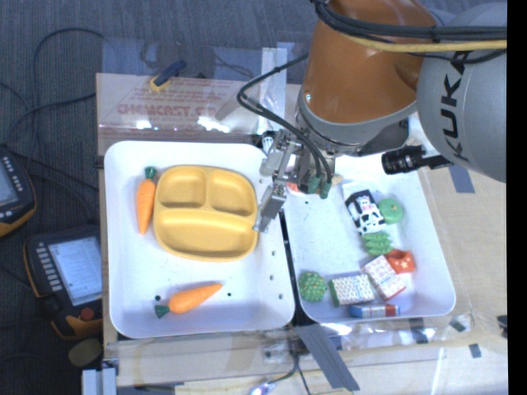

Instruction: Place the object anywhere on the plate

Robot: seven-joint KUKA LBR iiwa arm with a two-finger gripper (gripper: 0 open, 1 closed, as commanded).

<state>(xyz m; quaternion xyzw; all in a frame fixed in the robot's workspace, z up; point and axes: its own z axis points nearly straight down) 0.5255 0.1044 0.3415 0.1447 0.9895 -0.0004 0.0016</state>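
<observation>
Near bottom edge we see one carrot (191,297) in the left bin (115,303) — gripper (276,197) at plate's (204,212) right rim, jaws' state unclear.

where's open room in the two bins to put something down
Left bin: bare floor below the yellow plate, right of the lower carrot. Right bin: bare patch left of the cow toy, above the green ball. Its lower right is crowded.
</observation>
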